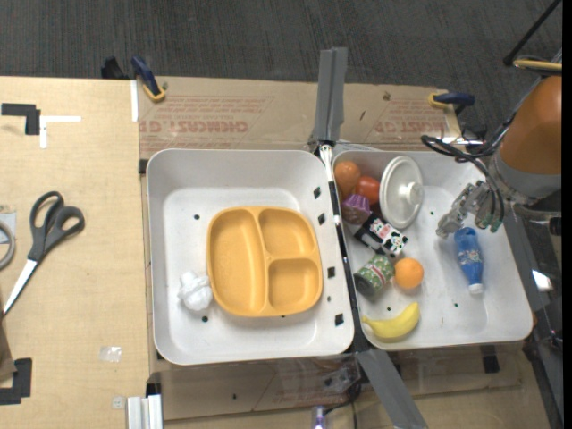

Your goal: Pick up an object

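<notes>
Bottle (468, 257) lies just below jaws, in right bin (500, 324).

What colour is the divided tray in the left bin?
Yellow-orange; the divided tray shows clearly in the camera view.

- Dark grey carpeted floor (223, 21) along the top.
- Pale wooden surface (71, 329) at left, bearing scissors (40, 235) with black handles and black corner marks.
- Brown cardboard sheet (232, 114) beneath the two bins, held by blue clamps (147, 79).
- Grey upright post (331, 92) between the bins.
- Even, diffuse light.
</notes>
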Robot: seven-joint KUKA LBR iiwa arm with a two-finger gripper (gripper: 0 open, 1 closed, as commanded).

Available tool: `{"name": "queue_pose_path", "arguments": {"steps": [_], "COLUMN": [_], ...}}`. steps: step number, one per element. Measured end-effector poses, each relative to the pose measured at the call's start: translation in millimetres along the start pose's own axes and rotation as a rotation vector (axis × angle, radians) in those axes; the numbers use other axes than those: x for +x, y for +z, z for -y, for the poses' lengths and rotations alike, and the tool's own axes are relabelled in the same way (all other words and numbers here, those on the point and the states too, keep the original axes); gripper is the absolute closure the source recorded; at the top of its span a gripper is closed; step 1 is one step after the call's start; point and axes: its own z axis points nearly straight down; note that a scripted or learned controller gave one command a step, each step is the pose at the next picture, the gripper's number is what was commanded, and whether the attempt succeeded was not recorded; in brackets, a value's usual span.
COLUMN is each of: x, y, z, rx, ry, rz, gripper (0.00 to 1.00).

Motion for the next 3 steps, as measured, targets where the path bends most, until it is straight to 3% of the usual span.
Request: {"name": "queue_pose_path", "arguments": {"steps": [1,2,3], "x": [39,99,137], "y": [-97,12,12], "z": [-45,34,-29], "rx": [0.001,0.0,0.004], "ry": [0.086,-0.086,0.32], "rz": [-0.01,-0.012,-0.014], "gripper": [1.0,1.0,1.0]}}
